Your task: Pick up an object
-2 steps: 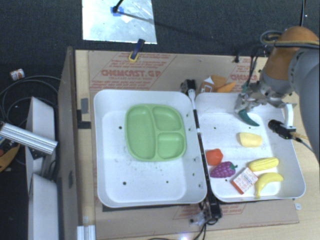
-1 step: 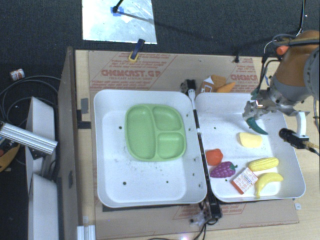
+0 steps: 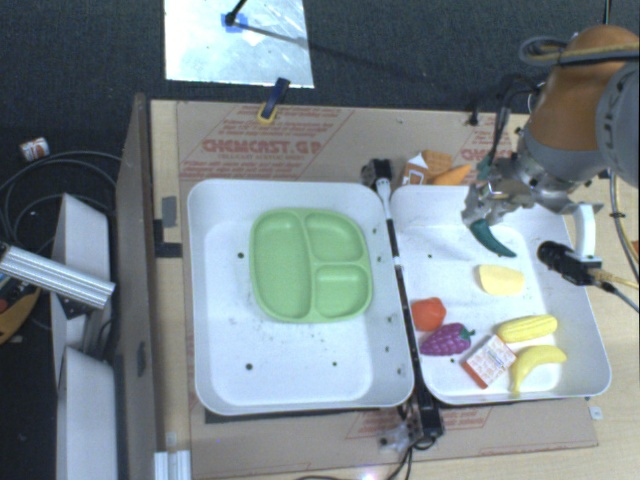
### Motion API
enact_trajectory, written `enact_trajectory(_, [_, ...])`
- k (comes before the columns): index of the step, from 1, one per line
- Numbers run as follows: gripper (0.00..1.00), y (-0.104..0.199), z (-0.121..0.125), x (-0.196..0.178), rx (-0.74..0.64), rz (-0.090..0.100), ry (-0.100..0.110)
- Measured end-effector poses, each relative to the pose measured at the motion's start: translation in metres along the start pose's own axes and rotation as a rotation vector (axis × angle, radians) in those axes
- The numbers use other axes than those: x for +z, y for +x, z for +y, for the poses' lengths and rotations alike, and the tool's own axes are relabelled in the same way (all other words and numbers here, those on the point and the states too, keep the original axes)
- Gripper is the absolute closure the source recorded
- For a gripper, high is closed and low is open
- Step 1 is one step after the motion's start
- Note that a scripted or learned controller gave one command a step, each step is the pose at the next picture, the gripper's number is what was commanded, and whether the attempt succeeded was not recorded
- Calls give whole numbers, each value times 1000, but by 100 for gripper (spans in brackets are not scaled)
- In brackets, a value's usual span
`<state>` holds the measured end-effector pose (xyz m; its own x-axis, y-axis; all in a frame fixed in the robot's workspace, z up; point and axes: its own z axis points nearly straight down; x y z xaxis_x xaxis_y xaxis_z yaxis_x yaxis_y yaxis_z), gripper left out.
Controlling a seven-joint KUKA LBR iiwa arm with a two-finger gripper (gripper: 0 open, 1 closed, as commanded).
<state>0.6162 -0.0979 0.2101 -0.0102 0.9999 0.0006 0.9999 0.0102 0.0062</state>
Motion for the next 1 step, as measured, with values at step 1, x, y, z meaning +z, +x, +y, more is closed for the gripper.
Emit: enact_trajectory(1, [100, 56, 20, 27, 0, 1, 4])
